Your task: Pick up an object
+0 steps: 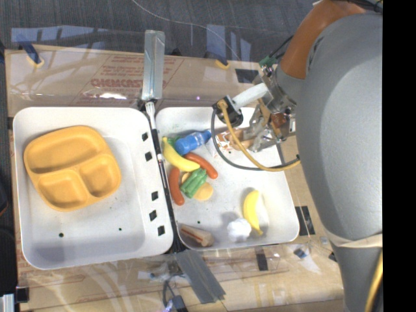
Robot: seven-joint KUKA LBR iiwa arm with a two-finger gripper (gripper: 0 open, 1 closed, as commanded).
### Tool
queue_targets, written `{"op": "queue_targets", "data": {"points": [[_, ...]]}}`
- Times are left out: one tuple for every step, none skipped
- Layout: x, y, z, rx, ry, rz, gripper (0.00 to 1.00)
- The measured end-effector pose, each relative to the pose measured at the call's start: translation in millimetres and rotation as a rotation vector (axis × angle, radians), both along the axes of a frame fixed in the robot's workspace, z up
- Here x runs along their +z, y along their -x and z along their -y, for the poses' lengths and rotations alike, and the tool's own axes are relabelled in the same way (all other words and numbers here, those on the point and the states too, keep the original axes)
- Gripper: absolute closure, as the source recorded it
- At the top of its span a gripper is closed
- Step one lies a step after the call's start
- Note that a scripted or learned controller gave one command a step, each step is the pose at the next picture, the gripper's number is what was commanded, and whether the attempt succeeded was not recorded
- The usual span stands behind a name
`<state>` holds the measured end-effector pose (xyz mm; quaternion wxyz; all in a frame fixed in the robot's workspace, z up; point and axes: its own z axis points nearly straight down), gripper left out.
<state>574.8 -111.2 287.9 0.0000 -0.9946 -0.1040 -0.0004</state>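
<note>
The right bin (283,194) holds several toy foods. A blue bottle (193,140) lies near its back left, beside a yellow banana (179,156), a red sausage (203,164), a green pepper (193,182) and an orange sausage (174,187). A second banana (253,212) and a white lump (238,228) lie near the front, with a brown bun (197,236) at the front left. My gripper (257,134) hangs over the bin's back right corner, right of the blue bottle, with looped cables around it.
The left bin (39,239) holds a yellow divided tray (71,166). A metal clamp (153,64) stands at the back between the bins. The grey arm (344,129) covers the bench's right side. A yellow cable (260,166) loops over the right bin.
</note>
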Motion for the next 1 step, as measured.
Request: {"op": "queue_targets", "data": {"points": [[-103.6, 85.9, 69.3, 0.061, -0.003, -0.012, 1.0]]}}
